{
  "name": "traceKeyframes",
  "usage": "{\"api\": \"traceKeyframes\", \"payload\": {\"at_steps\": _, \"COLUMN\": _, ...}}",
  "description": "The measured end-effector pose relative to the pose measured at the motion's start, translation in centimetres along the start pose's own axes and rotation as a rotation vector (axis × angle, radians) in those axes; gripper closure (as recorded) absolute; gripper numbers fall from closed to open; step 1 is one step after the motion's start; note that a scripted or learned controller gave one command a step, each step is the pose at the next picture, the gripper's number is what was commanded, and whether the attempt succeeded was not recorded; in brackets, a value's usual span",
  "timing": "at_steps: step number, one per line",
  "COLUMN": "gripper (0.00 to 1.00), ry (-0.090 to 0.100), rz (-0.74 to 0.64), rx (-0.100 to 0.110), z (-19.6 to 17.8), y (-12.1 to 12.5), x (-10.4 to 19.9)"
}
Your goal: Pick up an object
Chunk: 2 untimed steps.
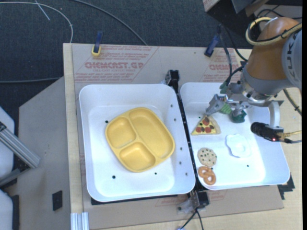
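Tool low over the right bin, upper part; finger state cannot be told. Toy pizza slice just below it. Green object beside the wrist. White piece, cookie and pretzel nearer the front. Yellow divided plate lies in the left bin.
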<state>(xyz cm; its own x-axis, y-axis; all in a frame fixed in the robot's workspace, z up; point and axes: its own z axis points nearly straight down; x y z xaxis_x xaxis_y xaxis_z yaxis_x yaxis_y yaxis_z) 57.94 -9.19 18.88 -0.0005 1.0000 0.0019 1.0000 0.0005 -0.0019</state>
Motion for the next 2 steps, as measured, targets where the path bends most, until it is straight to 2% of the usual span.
{"api": "traceKeyframes", "payload": {"at_steps": 2, "gripper": 0.00, "ry": 0.000, "rz": 0.001, "rx": 0.002, "z": 10.6, "y": 0.8, "x": -0.3}}
